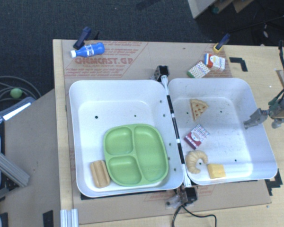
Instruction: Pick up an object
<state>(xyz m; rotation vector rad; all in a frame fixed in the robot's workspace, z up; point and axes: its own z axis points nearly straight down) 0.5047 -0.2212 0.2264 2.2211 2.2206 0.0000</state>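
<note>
Two white bins (85,98) sit side by side. Nearest in the right one, a croissant (196,161) and yellow block (216,171) crowd the front rim; a red packet (197,136) and waffle wedge (198,109) lie farther back, with bare floor beyond. The gripper (253,120) hangs at the right wall, too small to tell its state.

Counter (132,56): brown, printed with reddish lettering.
Bins: left bin (85,98) and right bin (241,91), white, side by side, touching.
Far edge: blue-and-white bottle (87,50) lying flat; small cartons (206,66) behind the right bin.
</note>
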